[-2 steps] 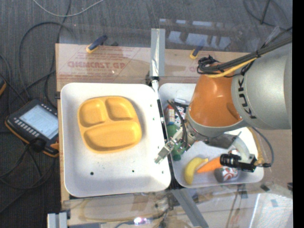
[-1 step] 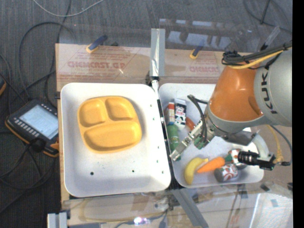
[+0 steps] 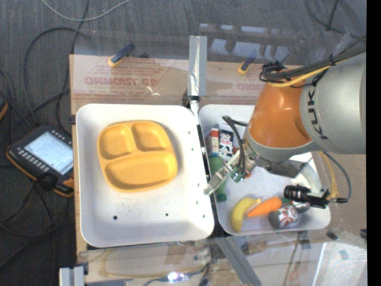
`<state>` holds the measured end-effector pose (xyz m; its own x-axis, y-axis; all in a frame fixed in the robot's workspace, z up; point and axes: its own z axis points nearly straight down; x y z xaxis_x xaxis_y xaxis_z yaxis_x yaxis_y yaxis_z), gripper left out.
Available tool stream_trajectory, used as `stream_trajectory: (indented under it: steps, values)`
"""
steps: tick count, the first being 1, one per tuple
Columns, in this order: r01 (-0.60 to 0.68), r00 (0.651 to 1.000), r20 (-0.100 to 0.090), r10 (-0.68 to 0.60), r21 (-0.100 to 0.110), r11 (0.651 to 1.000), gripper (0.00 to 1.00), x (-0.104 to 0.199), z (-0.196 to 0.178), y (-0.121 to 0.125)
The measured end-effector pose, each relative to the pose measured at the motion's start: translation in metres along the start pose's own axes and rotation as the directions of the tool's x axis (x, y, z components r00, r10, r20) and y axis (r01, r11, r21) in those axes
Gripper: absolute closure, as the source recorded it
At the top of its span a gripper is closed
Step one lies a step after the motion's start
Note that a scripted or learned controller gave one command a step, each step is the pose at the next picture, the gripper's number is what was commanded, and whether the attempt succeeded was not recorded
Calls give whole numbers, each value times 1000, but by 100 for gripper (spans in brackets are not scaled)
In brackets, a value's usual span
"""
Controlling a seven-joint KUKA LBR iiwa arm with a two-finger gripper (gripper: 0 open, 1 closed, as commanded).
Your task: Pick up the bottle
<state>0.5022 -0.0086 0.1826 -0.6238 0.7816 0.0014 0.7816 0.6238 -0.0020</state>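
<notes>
1. I see the arm (image 3: 309, 112) reaching over the right bin (image 3: 318, 219).
2. The left bin (image 3: 95, 219) holds a yellow divided tray (image 3: 138, 155).
3. The gripper (image 3: 229, 174) sits low at the right bin's left wall; its jaws I cannot tell.
4. The bottle (image 3: 214, 143) lies just above the gripper, against that wall.
5. A banana (image 3: 240, 212), carrot (image 3: 266, 206) and can (image 3: 284, 217) lie near the front.

bottle (image 3: 221, 149) half hidden behind tool (image 3: 229, 174)
</notes>
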Motion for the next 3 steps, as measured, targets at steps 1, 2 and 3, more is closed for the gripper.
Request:
stream_trajectory:
  steps: [1,2,3]
  values:
    - [-161,987,2,161,1,987,0,-40,0,5]
    - [-208,978,-1,208,1,978,0,-3,-16,-6]
    - [-272,962,0,272,1,962,0,3,0,19]
